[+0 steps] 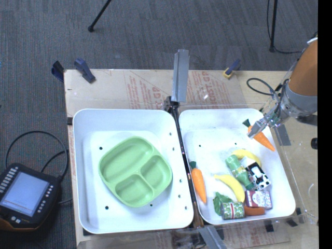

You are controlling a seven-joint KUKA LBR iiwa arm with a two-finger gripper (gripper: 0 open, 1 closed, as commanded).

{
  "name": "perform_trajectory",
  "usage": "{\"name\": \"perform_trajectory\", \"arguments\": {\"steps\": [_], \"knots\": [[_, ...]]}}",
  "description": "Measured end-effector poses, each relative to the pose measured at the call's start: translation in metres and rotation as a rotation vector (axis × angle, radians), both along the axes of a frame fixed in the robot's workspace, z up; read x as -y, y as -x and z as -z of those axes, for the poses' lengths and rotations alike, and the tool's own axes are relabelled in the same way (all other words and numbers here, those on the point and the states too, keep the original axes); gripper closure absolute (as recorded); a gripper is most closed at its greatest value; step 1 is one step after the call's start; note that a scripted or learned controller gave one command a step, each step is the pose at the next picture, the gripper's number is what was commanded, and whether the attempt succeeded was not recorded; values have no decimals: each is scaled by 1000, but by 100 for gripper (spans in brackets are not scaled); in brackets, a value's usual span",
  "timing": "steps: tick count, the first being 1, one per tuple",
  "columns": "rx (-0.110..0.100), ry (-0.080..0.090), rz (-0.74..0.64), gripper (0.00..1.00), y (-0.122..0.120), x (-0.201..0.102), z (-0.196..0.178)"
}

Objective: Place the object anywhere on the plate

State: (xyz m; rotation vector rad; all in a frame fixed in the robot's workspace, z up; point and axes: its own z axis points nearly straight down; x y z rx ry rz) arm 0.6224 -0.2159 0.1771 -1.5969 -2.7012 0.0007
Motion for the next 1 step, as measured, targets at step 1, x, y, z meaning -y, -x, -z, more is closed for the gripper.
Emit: {"name": "perform_trajectory", "arguments": {"steps": [1], "knots": [[-4, -2, -40, 100, 21, -58, 76]]}}
